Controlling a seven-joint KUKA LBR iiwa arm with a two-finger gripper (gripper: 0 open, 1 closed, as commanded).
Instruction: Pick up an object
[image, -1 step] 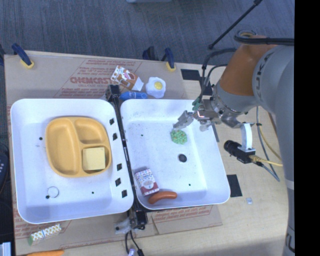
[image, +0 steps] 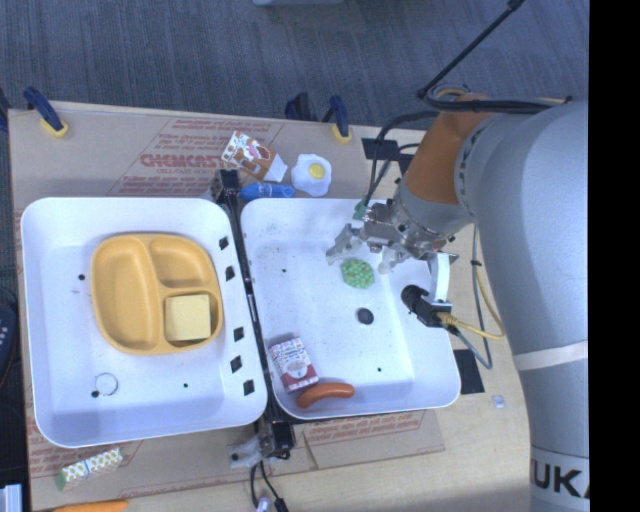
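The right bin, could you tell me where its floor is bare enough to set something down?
In the right bin, the left strip from the top wall down to the small carton is bare. The upper right is crowded by the gripper over the green object. The hot dog takes the front edge.

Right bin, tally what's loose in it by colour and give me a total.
Green: 1, the ball under the gripper
Red and white: 1, the packet
Orange-red: 1, the sausage
Dark: 1, the small disc
Total: 4 in the right bin
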